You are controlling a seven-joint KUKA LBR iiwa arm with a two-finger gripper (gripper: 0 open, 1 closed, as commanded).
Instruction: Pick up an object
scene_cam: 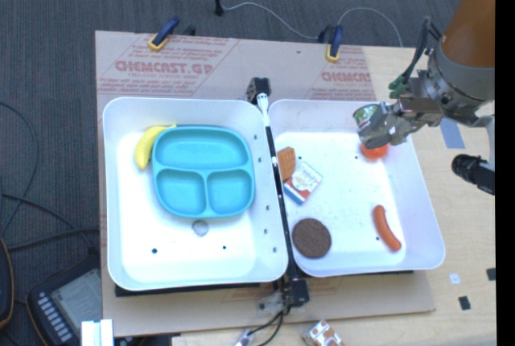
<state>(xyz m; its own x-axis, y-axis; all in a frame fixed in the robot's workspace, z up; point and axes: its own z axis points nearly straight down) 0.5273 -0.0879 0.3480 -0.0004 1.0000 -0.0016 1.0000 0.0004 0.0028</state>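
Cookie (311, 237) and sausage (387, 228) lie low in the right bin (418, 252); packet (300, 180) mid-frame by the divider. Upper right, end effector (376, 127) hovers over an orange-red piece (373, 150), appearing clamped on a greenish object (368, 117). If so, pickup looks largely done; lifting clear remains.

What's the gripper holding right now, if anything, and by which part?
Cannot be told. The gripper sits over the right bin's far right corner, directly above a small orange-red object, but no object is visibly between its fingers.
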